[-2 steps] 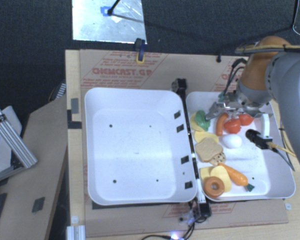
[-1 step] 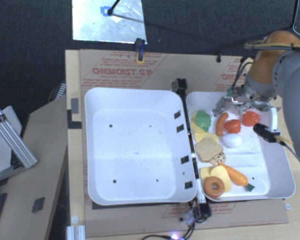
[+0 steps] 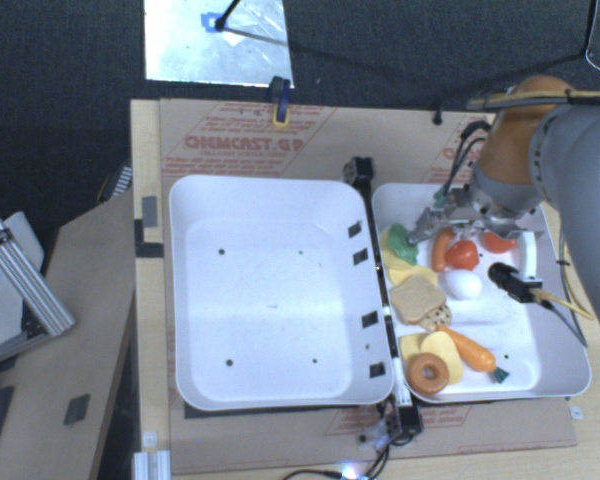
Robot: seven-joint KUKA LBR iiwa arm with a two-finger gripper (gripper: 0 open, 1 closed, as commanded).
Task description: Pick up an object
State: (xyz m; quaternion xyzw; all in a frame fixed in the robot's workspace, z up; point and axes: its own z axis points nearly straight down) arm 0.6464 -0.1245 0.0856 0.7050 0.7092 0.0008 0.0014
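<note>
Gripper (image 3: 442,220) low over far end of right white bin (image 3: 565,368); how far open, cannot tell; nothing seen held. Toy food crowds bin's left half. Just beneath gripper: orange plastic carrot piece (image 3: 440,250), red tomato (image 3: 462,255), green leafy piece (image 3: 398,240) at left. Nearer camera: white egg (image 3: 465,285), tan bread slice (image 3: 417,298), yellow wedge (image 3: 442,353), orange ring doughnut (image 3: 427,372), green-topped carrot (image 3: 472,349). Left white bin (image 3: 270,368) alongside, black clips (image 3: 360,258) along shared edge.
</note>
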